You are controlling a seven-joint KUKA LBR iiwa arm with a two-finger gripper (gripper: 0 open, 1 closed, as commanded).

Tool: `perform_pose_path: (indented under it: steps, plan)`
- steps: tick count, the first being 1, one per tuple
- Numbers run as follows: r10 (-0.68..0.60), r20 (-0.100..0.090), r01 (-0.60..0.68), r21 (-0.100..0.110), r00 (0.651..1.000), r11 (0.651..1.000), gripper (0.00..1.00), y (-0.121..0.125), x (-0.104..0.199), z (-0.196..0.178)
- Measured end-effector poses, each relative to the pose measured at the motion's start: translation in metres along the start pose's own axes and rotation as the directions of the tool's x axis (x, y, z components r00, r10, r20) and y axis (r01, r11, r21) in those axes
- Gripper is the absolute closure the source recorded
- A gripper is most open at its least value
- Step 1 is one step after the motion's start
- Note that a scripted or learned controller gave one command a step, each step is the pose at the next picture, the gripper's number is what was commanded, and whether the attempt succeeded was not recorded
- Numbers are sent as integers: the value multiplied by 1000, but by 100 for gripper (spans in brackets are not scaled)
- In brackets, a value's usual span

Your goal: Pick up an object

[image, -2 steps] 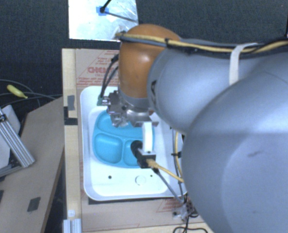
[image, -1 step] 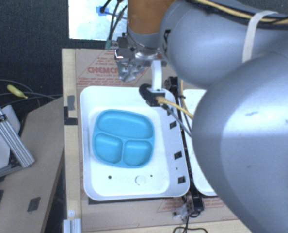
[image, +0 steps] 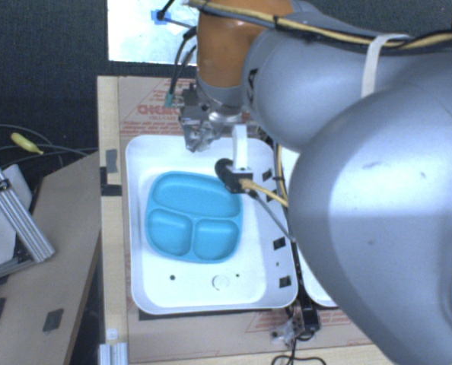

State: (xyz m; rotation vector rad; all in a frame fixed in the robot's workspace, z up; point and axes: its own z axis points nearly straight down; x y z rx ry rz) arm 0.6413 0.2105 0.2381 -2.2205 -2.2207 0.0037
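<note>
The gripper [image: 199,139] hangs over the left bin's [image: 138,204] far edge; the blue divided plate [image: 192,215] lies nearer the camera. Whether anything is gripped cannot be told.

Light: bright, even, overhead | Glare: white bin [image: 135,226] rim, bright panel [image: 146,21] top | Shadows: soft | Focus: near arm [image: 378,188] blurred, overall mildly soft

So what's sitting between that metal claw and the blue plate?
Nothing: in the camera view, bare white bin floor separates the claw from the blue plate.
</note>
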Motion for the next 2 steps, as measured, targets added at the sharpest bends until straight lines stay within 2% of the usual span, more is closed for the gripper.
perform_pose_path:
  steps: [1,2]
  plan:
    - [2,0,-2,-5,1000,1000,100,28,-22,17]
    - [4,2,-4,4,1000,1000,100,12,-73,93]
